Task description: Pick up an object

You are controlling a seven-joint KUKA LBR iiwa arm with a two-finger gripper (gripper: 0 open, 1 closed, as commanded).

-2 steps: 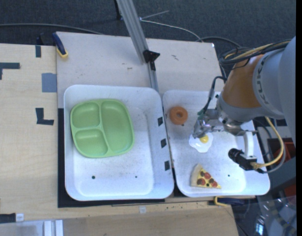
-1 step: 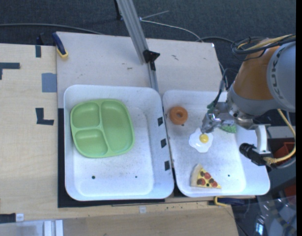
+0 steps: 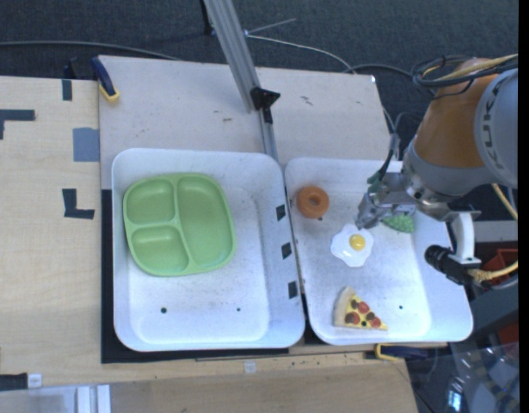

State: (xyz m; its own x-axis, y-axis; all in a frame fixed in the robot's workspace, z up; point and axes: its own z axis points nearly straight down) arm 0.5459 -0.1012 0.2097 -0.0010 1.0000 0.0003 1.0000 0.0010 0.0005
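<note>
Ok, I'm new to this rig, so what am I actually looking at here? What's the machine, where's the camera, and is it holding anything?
This is a single picture from a fixed camera above the bench, looking down at a slant. The grey and orange machine on the right is a robot arm; its gripper hangs over the right bin. That bin holds toy food: a doughnut, a fried egg, a pizza slice and something green partly hidden beside the gripper. The left bin holds a green divided plate. I see nothing between the gripper's tips, but the view is too small to tell whether it is open or shut.
</note>
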